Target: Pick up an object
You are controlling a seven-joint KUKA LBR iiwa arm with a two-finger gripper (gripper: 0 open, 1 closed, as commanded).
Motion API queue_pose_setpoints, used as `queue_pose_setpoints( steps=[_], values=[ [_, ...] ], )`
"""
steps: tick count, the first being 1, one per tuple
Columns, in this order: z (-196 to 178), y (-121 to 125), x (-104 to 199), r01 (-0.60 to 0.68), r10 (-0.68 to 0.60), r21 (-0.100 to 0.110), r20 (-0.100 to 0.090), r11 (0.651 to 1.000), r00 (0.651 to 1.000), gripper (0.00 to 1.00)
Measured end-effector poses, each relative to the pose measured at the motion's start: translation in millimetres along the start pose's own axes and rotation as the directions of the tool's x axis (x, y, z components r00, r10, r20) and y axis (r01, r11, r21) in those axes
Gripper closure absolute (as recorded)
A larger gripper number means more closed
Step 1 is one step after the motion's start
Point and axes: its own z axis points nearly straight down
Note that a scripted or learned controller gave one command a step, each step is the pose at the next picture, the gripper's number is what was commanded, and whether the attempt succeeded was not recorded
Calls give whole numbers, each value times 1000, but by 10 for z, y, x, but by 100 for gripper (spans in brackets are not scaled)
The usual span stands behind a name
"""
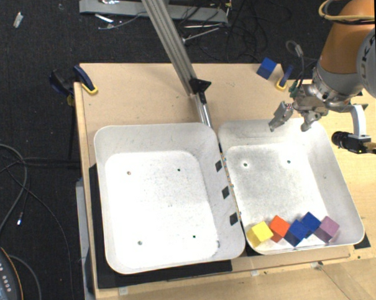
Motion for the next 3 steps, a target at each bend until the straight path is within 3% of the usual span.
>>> queue_pose_setpoints(
  steps=[1,3],
  values=[
    [671,-89,349,2,-2,5,-3,1000,1000,0],
    [626,-74,324,-2,2,-2,-1,1000,1000,0]
  ],
)
